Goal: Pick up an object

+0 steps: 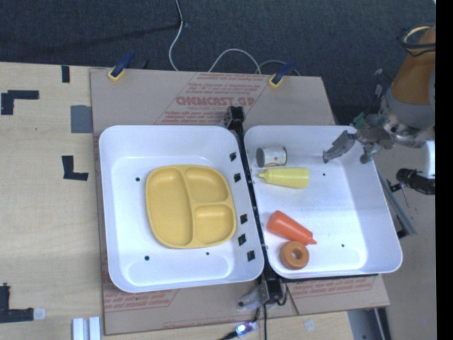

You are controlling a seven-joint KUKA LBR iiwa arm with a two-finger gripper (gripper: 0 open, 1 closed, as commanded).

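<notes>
In the right bin (368, 222) lie a small grey can (271, 155) on its side, a yellow squeeze bottle (284, 177) just below it, an orange carrot (289, 227) and a brown doughnut (294, 255) near the front. A yellow divided plate (190, 205) rests in the left bin (120, 190). My gripper (347, 154) hangs over the right bin's far right corner, open, with nothing between its fingers. It is well to the right of the can and the bottle.
A black divider (244, 190) runs between the two bins. Both bins sit on a cardboard sheet (205, 98) held by clamps at the back. A white cable (233, 55) loops behind the bins. The arm (414, 83) enters from the upper right.
</notes>
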